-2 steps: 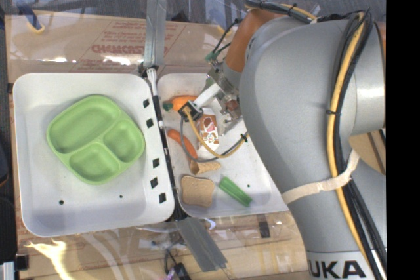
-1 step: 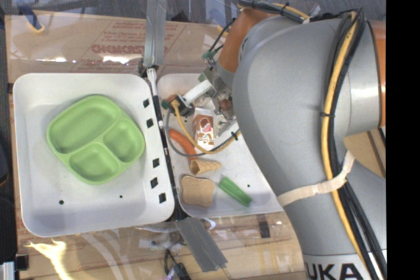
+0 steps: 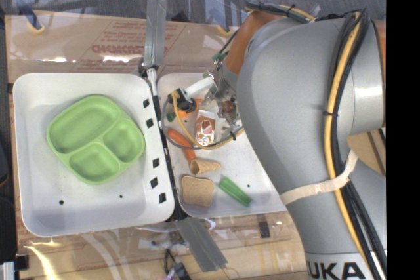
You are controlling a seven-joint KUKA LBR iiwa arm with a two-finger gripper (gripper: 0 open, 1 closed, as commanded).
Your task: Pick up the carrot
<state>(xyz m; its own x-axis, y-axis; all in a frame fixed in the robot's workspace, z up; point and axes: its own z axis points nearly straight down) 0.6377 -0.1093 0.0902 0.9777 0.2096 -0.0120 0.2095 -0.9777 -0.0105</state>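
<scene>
The carrot (image 3: 181, 143) is a small orange piece lying in the right bin (image 3: 262, 188), near its left wall. The gripper (image 3: 211, 101) hangs low over the back of that bin, up and to the right of the carrot, among cables and small items. The big grey arm covers much of the bin's right side and hides the gripper's working end.
A green divided plate (image 3: 96, 138) lies in the left bin (image 3: 39, 206). In the right bin sit a slice of toast (image 3: 197, 191), a green stick (image 3: 234, 192), a tan cone-shaped piece (image 3: 205, 166) and a white-and-red packet (image 3: 206, 128).
</scene>
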